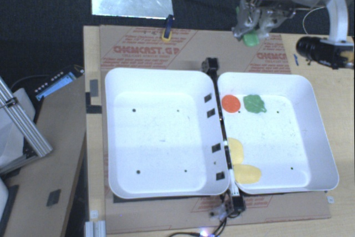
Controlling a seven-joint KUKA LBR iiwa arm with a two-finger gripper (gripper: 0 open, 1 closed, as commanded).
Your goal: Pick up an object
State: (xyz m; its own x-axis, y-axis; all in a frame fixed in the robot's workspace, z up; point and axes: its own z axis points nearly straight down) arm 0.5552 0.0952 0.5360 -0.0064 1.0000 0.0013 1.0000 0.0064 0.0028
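Gripper (254,28) raised at 1 o'clock, clamped on a small green object (251,39); pick looks done, orange disc (231,103) left in right bin (319,114).

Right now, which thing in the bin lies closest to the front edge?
The flat yellow oval piece, below the paler yellow piece; the orange and green ones sit farther back.

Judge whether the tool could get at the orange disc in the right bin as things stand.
Probably yes: the orange disc lies uncovered, open from above. The green piece beside it is close, and the tool hangs high behind the bin.
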